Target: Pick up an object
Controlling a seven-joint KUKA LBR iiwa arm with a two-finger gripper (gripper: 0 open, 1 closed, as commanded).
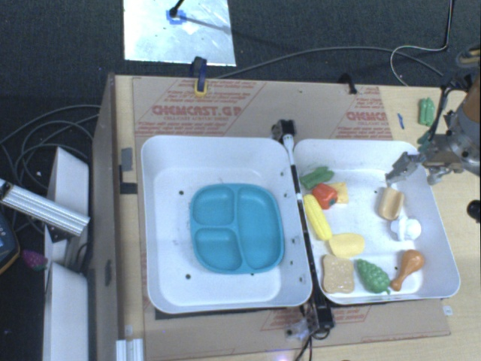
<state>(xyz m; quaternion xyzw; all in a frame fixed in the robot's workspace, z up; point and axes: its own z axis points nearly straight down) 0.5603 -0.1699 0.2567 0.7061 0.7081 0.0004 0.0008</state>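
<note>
The right bin [443, 235] holds several toy foods. Among them are a green vegetable [317, 176], a red piece [325, 195], a yellow corn cob [316, 216], a yellow lump [346, 244], a bread slice [338, 274], a green leafy piece [373, 275], a drumstick [406, 265], a white piece [406, 229] and a beige roll [389, 202]. My gripper [418, 171] hangs over the bin's far right corner, just above and right of the beige roll. It is open, with nothing between its fingers.
A blue divided plate [237, 228] lies in the left bin [161, 201]. A green object [426, 111] sits on the bench behind the right bin. Cables run across the dark floor at the back and left.
</note>
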